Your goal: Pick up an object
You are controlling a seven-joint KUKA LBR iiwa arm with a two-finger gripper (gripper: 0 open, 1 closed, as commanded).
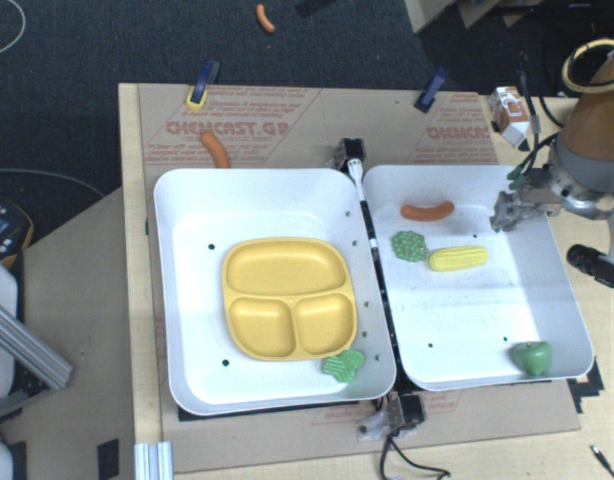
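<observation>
In the right bin (547, 298) lie an orange sausage (427, 210), a green broccoli piece (409, 245), a yellow corn cob (457, 259) and a green pepper (532, 357) near the front right corner. My gripper (504, 215) hangs over the bin's back right part, right of the sausage and above the corn. Nothing shows between its fingers.
The left bin (187, 268) holds a yellow three-compartment plate (287, 298) and a green leafy toy (342, 365) at the plate's front right. Another orange sausage (216, 149) lies on the cardboard behind the left bin. Clamps (199, 86) hold the board's back edge.
</observation>
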